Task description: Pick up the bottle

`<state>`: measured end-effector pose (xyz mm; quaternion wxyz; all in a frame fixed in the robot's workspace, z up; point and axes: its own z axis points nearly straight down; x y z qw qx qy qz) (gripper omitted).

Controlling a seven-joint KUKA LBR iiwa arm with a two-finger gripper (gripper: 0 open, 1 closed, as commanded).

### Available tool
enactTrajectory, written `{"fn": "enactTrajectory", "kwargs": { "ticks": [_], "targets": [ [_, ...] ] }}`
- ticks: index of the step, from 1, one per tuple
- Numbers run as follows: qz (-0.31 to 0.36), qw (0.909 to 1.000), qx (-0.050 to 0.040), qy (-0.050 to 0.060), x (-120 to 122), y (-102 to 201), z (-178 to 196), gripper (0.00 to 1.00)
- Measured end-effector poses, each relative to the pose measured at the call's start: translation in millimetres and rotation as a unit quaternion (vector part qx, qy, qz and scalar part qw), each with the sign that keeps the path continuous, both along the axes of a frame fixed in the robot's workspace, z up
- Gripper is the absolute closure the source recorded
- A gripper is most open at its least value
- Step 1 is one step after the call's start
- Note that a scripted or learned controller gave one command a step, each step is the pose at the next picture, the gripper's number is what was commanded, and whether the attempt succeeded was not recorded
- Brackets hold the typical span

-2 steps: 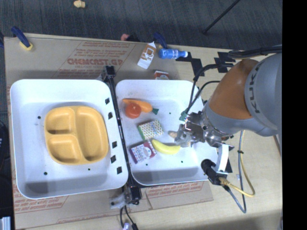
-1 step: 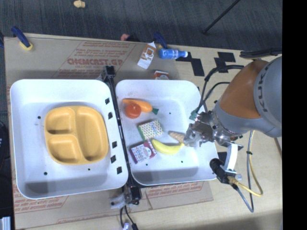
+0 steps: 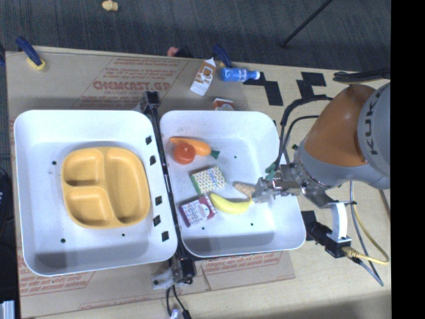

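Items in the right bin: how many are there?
6: carrot, tomato, green packet, red packet, banana, and a cone by the gripper, which may hide more.

A divided tray [image 3: 106,186] lies in the left bin [image 3: 26,178]; a banana [image 3: 230,205] lies in the right bin [image 3: 265,128]; a bottle [image 3: 237,75] lies on the bench [image 3: 319,291] behind it.

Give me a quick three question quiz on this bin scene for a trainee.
1. True or false: the yellow tray sits in the left bin.
2. Where is the blue bottle? A) in the right bin B) on the bench beyond the bins C) on the tray
3. Fill in: the gripper hovers beside the ____.

Key: 1 true; 2 B; 3 banana
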<state>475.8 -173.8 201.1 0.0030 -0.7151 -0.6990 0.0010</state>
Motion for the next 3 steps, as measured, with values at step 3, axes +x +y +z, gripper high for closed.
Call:
{"fn": "enactTrajectory", "kwargs": {
  "ticks": [3],
  "targets": [
    [0.390, 0.9206, 0.0005, -0.002, 1, -37, 0, 1.00]
  ]
}}
